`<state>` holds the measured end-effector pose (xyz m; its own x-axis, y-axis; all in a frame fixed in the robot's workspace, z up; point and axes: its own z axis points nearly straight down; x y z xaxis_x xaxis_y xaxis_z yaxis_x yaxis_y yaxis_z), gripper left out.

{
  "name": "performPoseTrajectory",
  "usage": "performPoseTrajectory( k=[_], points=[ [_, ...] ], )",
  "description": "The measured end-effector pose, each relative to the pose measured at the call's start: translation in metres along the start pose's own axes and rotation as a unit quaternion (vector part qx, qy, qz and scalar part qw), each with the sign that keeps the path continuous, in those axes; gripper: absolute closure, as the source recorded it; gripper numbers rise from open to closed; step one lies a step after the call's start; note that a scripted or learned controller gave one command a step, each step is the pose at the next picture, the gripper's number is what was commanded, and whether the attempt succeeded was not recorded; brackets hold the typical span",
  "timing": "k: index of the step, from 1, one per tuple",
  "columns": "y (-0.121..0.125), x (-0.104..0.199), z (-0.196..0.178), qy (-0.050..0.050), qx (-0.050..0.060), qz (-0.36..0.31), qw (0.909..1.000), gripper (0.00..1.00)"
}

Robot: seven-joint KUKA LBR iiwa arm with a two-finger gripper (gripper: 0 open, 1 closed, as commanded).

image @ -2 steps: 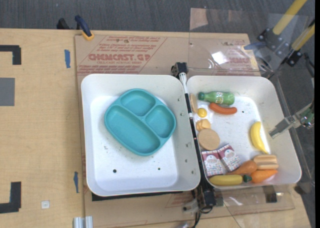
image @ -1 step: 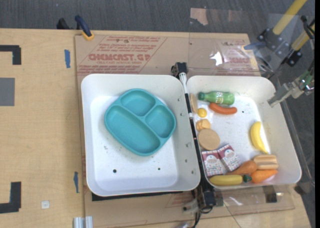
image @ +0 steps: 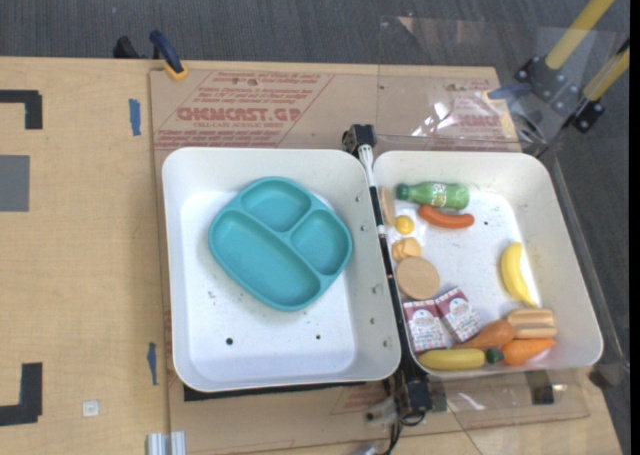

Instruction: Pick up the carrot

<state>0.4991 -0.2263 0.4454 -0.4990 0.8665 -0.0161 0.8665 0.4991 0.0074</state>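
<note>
1. Brown cardboard (image: 250,108) is covering the bench, and 2 white bins are sitting side by side on it.
2. Left bin (image: 200,343) is holding 1 teal divided plate (image: 281,241).
3. Right bin (image: 575,263) is holding the carrot (image: 527,350), lying at its near right corner, touching a hot dog bun (image: 531,322).
4. Nearby are lying 2 bananas, 1 green bottle (image: 433,194), 1 red chili (image: 446,217), 1 round cookie (image: 418,277) and 2 small cartons.
5. Gripper jaws: I cannot tell their state.
</note>
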Motion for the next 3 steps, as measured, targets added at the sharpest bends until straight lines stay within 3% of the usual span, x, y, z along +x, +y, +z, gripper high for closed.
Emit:
performPoseTrajectory(
  k=[1, 2, 3],
  points=[
    [-0.014, 0.016, 0.080, 0.008, 0.005, 0.066, 0.9978, 0.00],
    [-0.011, 0.014, 0.066, 0.002, 0.000, 0.064, 0.9979, 1.00],
    [-0.011, 0.014, 0.067, 0.002, 0.001, 0.065, 0.9979, 0.00]
  ],
)
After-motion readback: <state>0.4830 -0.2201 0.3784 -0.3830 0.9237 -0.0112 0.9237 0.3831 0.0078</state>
